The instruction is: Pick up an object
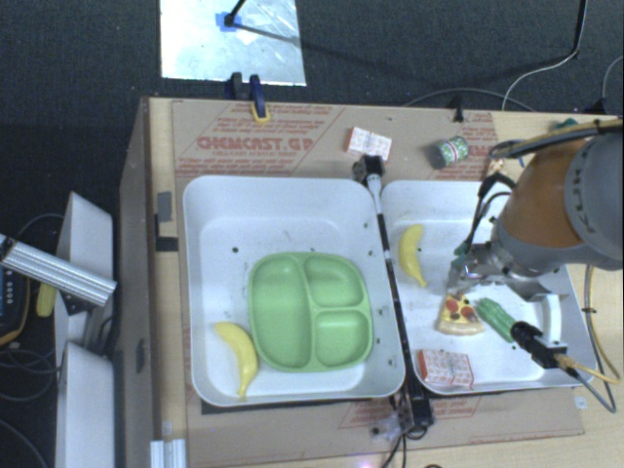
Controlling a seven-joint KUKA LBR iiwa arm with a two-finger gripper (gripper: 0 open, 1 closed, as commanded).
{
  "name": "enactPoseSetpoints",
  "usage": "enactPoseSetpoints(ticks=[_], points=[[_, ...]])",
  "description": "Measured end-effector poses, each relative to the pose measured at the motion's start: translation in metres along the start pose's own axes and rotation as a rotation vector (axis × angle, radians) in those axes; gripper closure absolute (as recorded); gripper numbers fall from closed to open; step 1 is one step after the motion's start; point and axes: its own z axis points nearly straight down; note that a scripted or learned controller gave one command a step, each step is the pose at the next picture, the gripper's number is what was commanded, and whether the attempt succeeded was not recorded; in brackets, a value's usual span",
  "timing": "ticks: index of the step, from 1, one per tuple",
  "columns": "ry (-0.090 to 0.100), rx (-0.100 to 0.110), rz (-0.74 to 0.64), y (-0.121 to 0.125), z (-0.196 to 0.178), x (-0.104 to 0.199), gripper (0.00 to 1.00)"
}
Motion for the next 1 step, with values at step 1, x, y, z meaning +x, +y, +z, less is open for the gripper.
enactPoseSetpoints(ticks=[1], points=[[0.001,0.004,-0.001,-0.0014,0.002,0.0004,0.0]])
